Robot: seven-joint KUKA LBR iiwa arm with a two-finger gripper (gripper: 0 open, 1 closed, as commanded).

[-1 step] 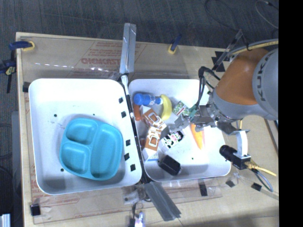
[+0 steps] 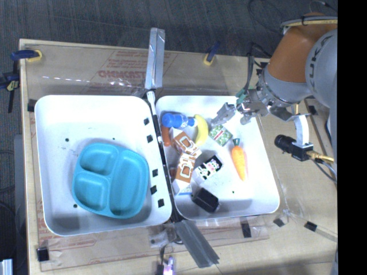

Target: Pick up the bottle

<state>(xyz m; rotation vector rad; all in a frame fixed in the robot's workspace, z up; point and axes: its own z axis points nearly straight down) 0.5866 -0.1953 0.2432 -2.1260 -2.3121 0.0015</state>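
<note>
Up at the far right corner of the right bin, the gripper hangs at a slant over the white floor, its grey fingers pointing down and left; whether they are open or closed cannot be told from this angle, and nothing is seen between them. Just below the fingertips lies a small green and white packet, and just to its left a yellow banana curves along the bin floor. To the left of the banana, near the wall between the two bins, lies the bottle, blue with a white band, on its side and well clear of the gripper. Below the packet an orange carrot lies with its tip toward the near edge. Left of the carrot sit a black and white spotted box, a brown and white printed carton and, closer to the near wall, a black block. Behind the gripper the grey arm with its orange band rises off to the right. The left bin holds a turquoise divided plate. Both bins rest on the worktop, whose surface shows faint red printing.
</note>
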